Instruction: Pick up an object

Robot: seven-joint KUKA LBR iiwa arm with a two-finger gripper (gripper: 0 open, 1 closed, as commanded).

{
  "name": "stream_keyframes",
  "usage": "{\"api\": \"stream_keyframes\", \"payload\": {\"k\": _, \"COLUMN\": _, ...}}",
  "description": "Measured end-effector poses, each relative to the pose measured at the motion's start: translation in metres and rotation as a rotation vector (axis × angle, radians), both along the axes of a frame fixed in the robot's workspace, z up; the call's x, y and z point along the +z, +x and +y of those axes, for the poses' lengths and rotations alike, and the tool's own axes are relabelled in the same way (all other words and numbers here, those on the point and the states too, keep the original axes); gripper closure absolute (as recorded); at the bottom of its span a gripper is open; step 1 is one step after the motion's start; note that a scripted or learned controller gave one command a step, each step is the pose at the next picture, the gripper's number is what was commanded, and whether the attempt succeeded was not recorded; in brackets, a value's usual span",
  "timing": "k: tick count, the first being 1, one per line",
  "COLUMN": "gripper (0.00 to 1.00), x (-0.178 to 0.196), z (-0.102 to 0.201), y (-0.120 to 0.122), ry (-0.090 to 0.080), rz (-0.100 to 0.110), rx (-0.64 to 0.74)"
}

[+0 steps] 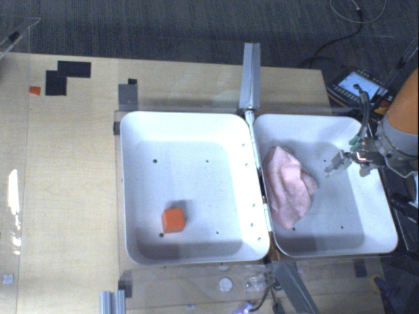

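Pink cloth (289, 186) lies crumpled on the left side of the right bin (366, 244), near the divider; an orange block (173, 220) sits in the left bin (196, 254). Our tool (335, 164) hovers just right of the cloth, and we cannot tell how it stands. We judge that a descent here could meet bare floor, or pinch only a loose fold that slips. Pale wooden worktop (65, 195), dark carpet (163, 12) beyond.
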State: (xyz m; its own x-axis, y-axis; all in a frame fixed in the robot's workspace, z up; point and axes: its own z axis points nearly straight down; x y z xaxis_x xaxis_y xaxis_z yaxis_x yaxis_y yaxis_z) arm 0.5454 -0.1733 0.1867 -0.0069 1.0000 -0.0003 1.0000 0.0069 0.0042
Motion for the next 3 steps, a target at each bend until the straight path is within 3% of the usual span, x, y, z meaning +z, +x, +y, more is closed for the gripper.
{"api": "stream_keyframes", "payload": {"k": 1, "gripper": 0.00, "x": -0.089, "z": 0.048, "y": 0.016, "ry": -0.002, "rz": -0.011, "rx": 0.074}}
{"api": "stream_keyframes", "payload": {"k": 2, "gripper": 0.00, "x": -0.093, "z": 0.072, "y": 0.090, "ry": -0.007, "rz": -0.015, "rx": 0.416}}
{"api": "stream_keyframes", "payload": {"k": 3, "gripper": 1.00, "x": -0.080, "z": 0.075, "y": 0.092, "ry": -0.007, "rz": -0.024, "rx": 0.419}}
